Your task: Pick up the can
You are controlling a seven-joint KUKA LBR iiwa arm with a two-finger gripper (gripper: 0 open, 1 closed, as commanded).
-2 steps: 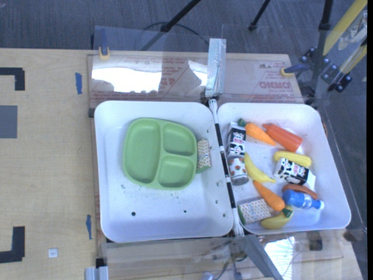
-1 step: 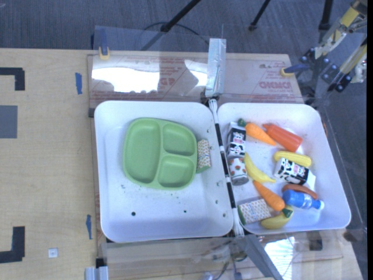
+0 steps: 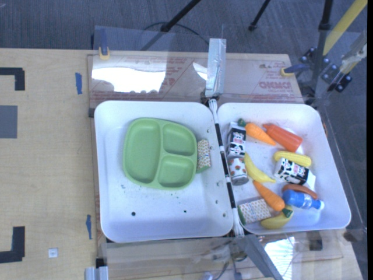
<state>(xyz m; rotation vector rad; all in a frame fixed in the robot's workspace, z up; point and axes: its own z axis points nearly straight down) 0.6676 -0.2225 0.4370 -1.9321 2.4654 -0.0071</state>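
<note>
The can (image 3: pixel 238 169) lies on its side in the right bin (image 3: pixel 326 156), close to the bin's left wall. It is small, with a brownish printed label and a silver end facing the near side. A cow-print carton (image 3: pixel 236 140) sits just beyond it, and a yellow banana (image 3: pixel 255 171) lies against its right side.
The right bin is crowded: two carrots (image 3: pixel 260 134) (image 3: pixel 269 195), a red-orange pepper (image 3: pixel 285 136), a second cow-print carton (image 3: pixel 291 170), a blue bottle (image 3: pixel 303 201) and a patterned box (image 3: pixel 253 210). The left bin (image 3: pixel 111 203) holds a green divided plate (image 3: pixel 157 152) and a small packet (image 3: pixel 203 154).
</note>
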